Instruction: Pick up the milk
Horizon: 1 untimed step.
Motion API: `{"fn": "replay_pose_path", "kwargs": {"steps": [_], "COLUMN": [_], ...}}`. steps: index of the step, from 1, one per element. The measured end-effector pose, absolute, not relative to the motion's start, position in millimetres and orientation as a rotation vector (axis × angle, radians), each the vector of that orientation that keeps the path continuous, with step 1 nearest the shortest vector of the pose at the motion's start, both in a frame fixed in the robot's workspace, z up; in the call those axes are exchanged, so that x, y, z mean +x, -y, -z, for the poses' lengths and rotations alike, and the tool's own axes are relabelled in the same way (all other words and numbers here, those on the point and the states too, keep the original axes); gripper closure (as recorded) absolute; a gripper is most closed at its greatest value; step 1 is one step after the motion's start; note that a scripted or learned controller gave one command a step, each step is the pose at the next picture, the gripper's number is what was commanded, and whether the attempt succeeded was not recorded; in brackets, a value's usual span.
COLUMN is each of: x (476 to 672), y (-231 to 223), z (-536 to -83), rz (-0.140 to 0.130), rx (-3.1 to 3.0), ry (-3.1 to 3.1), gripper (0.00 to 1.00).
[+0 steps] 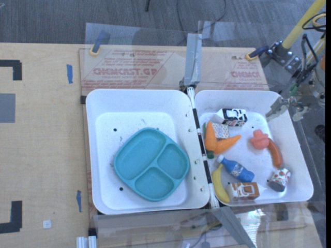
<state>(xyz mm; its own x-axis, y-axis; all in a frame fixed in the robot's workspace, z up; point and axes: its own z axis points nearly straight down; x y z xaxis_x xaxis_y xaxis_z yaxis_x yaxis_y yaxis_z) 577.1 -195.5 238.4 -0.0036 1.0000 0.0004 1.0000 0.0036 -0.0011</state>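
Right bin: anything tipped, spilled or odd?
No spill or damage visible. The right bin is a loose jumble: blue bottle, brown carton and black-and-white carton all lie on their sides. The teal tray sits askew in the left bin.

Bright, even overhead light, slightly soft focus.
You get glare on the clear sheet (155, 50) at upper centre; shadows stay faint.
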Motion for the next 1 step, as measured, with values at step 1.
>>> {"fn": "replay_pose_path", "kwargs": {"steps": [1], "x": [554.0], "y": [207.9], "z": [-189.4], "rz": [-0.004], "rx": [-2.644], "ry": [1.689], "gripper": [0.0]}}
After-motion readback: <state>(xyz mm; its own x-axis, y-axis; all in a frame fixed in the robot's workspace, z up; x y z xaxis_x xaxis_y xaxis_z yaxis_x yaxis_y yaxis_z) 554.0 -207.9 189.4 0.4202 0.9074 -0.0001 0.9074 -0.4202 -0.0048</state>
